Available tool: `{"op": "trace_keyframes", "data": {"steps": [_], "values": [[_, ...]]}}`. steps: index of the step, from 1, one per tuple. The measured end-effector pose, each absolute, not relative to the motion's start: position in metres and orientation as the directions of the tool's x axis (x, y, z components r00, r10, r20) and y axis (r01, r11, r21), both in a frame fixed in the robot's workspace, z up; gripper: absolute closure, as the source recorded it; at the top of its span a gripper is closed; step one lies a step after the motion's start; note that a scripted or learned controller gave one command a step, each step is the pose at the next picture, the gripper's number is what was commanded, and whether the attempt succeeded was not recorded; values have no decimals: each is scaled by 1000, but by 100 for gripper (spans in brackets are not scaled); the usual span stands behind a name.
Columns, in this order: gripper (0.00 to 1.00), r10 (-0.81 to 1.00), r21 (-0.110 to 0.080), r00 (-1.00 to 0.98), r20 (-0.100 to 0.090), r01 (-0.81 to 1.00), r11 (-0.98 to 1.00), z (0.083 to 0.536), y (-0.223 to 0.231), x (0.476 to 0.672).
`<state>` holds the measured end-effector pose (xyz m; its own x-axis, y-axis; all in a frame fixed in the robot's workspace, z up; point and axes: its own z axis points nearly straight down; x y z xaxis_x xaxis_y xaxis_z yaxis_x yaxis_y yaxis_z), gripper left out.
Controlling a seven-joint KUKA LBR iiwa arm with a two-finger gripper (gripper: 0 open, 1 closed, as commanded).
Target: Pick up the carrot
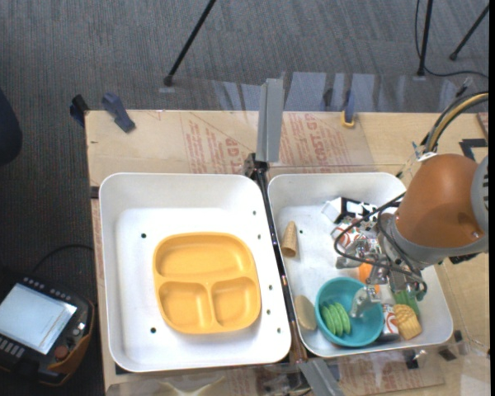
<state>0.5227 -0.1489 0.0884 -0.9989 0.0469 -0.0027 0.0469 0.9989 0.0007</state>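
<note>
Orange, a small carrot piece [365, 271] is sitting just left of your metal two-finger gripper [378, 280]; you cannot tell how its tips are standing.

Glossy, seemingly plastic yellow tray [206, 294]

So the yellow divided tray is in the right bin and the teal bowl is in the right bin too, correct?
Not quite. The camera view shows the yellow divided tray in the left bin. The teal bowl is indeed in the right bin.
</note>
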Motion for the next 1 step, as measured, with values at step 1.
{"op": "trace_keyframes", "data": {"steps": [1], "values": [[100,42,2,-999,-6,42,999,100,-147,525]]}}
